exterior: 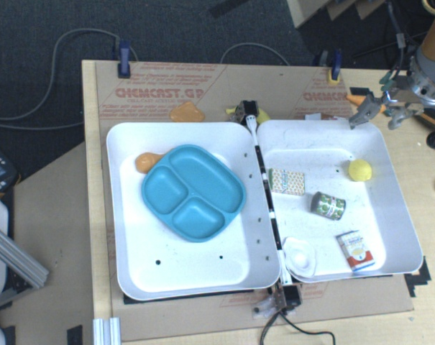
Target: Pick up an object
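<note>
In the right bin [390, 214] lie a yellow ball [359, 169], a green can [328, 205] on its side, a patterned packet [287, 182], a small red and white box [356, 251] and a white cup [300, 256]. My gripper [377, 113] hangs over the far right corner of this bin, above and behind the yellow ball. Its fingers are spread open with nothing between them.
The left bin [131, 250] holds a blue divided plate [193, 191] with an orange object [147, 162] at its far left edge. Another orange piece [186, 111] lies on the bench behind the left bin. Clamps and cables line the bench's far edge.
</note>
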Robot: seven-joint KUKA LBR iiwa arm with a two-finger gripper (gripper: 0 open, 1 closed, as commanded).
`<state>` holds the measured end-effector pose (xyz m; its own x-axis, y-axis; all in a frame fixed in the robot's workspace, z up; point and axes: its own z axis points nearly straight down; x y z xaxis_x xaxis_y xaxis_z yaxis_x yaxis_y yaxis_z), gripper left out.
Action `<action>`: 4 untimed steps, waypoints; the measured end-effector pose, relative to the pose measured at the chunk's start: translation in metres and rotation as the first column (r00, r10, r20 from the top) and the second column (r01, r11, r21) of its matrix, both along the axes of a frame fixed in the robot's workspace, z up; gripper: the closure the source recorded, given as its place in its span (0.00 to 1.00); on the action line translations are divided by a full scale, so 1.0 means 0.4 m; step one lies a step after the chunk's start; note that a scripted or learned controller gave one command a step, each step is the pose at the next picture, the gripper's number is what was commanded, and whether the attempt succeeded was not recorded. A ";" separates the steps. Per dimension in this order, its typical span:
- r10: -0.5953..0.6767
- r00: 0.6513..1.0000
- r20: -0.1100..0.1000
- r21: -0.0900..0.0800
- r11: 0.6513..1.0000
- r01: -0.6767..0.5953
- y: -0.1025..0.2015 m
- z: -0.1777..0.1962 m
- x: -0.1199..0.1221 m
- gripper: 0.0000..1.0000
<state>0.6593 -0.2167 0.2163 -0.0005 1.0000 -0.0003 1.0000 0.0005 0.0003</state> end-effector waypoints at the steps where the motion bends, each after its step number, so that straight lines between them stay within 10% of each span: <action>1: -0.004 1.000 -0.012 0.004 1.000 0.004 -0.018 -0.225 -0.168 0.00; 2: 0.005 1.000 0.001 0.007 1.000 -0.005 0.011 -0.334 -0.046 0.00; 3: 0.004 1.000 0.002 0.011 1.000 -0.004 -0.003 -0.325 -0.109 0.00; 4: 0.001 1.000 0.002 0.000 1.000 -0.001 -0.016 -0.301 -0.112 1.00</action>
